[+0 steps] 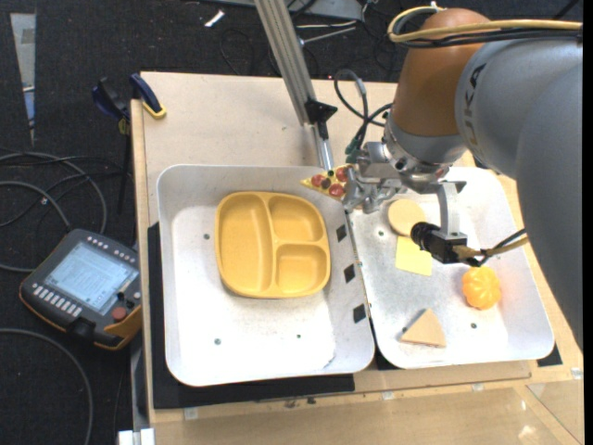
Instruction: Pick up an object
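Observation:
A small pizza slice (325, 182) with red toppings sits at the back rim where the two bins meet. My gripper (358, 193) hangs right beside it, on its right, over the divider between the bins. Whether it touches the slice is hidden by the wrist. In the right bin (528, 336) lie a round beige disc (404, 217), a flat yellow square (413, 257), an orange pepper-like toy (481, 287) and a tan wedge (425, 330).
A yellow divided plate (273, 245) lies in the left bin (185, 323). A slanted metal pole (289, 54) rises from the back of the bench near the gripper. A black cable fitting (437, 240) from the arm hangs over the right bin.

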Controlling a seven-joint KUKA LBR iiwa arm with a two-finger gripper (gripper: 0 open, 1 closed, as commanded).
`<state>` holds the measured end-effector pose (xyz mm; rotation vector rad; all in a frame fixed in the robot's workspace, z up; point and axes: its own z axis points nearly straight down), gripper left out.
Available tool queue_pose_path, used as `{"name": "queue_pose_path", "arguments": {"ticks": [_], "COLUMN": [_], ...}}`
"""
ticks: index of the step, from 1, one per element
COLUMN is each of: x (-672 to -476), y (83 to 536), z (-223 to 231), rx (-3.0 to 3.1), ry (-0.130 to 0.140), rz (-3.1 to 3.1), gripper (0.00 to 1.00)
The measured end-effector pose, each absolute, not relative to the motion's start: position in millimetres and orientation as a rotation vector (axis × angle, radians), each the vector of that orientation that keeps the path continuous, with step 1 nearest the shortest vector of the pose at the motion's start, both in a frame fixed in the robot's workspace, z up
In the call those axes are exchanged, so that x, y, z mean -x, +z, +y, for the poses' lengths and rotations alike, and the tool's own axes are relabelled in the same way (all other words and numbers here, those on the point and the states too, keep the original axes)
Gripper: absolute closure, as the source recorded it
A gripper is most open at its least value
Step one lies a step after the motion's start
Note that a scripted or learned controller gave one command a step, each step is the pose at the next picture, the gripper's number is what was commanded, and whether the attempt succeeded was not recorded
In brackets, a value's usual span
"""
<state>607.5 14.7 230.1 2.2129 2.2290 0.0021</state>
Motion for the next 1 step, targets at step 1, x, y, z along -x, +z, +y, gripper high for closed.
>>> {"name": "queue_pose_path", "arguments": {"ticks": [1], "x": [-622.7], "y": [236.4], "z": [76.4], "rx": [-2.212], "ry": [0.006], "rz": [2.231], "gripper": [1.0]}}
